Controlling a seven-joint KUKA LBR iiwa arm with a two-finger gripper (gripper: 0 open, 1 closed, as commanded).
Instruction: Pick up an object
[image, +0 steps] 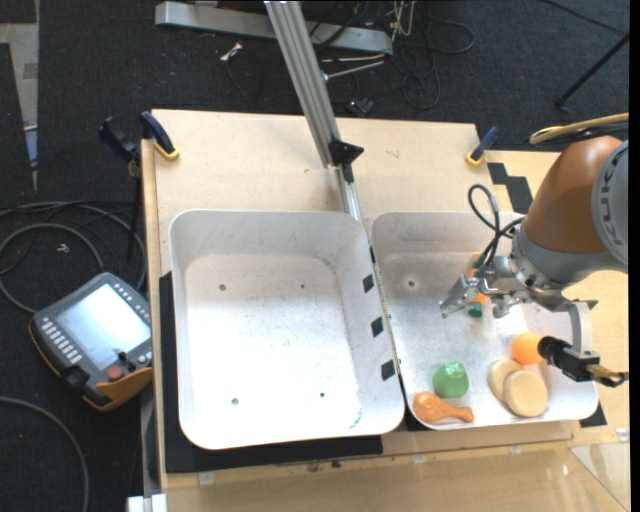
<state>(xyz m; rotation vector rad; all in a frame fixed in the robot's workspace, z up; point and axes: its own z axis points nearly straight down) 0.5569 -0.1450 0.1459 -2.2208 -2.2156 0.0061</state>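
Observation:
My gripper (468, 300) hangs low over the middle of the right bin (420, 250), reaching in from the right under the grey and orange arm (575, 215). Small orange and green bits show right at the gripper; I cannot tell whether they are a held thing. Along the bin's front lie a green ball (451, 379), an orange ball (526, 348), a beige round block (524, 392) with a second beige piece (499, 375) beside it, and an orange pear-shaped toy (441, 407). All of these lie apart from the gripper, toward the front.
The left bin (200, 240) stands beside the right one, their walls touching. A slanted metal pole (312, 85) rises from the back between the bins. A teach pendant (92, 338) lies on the floor at the left. Clamps (160, 135) hold the bench corners.

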